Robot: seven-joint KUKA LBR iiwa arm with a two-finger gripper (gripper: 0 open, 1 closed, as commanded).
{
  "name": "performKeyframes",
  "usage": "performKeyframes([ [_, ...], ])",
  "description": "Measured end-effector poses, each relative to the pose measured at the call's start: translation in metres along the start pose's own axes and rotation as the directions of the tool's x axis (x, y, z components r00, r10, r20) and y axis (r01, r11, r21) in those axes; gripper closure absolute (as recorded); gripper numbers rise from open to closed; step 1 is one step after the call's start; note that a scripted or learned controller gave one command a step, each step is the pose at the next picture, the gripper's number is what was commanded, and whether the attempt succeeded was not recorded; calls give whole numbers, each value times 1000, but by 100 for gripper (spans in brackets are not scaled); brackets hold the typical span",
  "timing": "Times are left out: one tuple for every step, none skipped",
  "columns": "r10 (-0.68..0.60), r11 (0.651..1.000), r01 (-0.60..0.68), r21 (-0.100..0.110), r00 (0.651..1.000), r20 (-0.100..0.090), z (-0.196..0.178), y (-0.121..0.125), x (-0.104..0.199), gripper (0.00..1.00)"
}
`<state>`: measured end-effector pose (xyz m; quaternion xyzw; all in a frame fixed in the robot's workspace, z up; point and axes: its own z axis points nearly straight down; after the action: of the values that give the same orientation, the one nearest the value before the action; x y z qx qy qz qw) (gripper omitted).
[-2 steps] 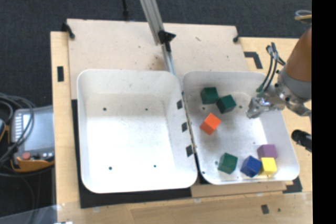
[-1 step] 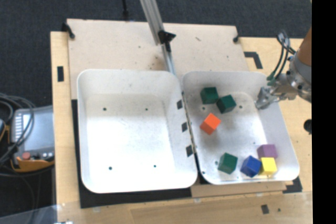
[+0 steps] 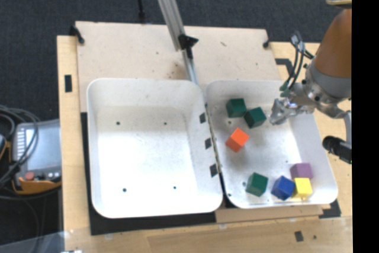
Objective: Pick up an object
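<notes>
a wooden table (image 3: 71, 127) seen from above at a slant carries two shallow white bins side by side. the left bin (image 3: 100, 103) has a bare, speckled floor. the right bin (image 3: 323, 163) holds seven small blocks.

toward the far side of the right bin sit two dark green blocks close together: one (image 3: 236, 107) nearer the divide between the bins, the other (image 3: 255, 117) just to its right and slightly nearer. an orange block (image 3: 237, 140) lies on its own near the middle-left of that bin. along the near edge there is a cluster — a third green block (image 3: 257, 183) on the left, then a blue block (image 3: 283, 187), with a yellow block (image 3: 303, 187) just beside the blue one and a purple block (image 3: 301, 171) just behind the yellow one.

the grey arm (image 3: 325, 83), with its orange band (image 3: 336, 44), comes in from the right over the far right part of the right bin. its end effector (image 3: 279, 114) hangs just to the right of the second green block, close to it but with nothing visibly held between the fingers. whether those fingers are spread or pressed together cannot be told — the tip is too small and blurred.

a slanted metal rail (image 3: 169, 9) rises from the far side of the table, above the gap between the bins. off the table to the left lies a grey handheld control unit (image 3: 35, 148) with cables on dark carpet.
</notes>
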<state>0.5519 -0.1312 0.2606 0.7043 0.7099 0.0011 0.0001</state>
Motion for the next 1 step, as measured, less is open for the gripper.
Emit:
performKeyframes([
  [2, 1000, -2, 2, 1000, 1, 15, -7, 53, 100],
])
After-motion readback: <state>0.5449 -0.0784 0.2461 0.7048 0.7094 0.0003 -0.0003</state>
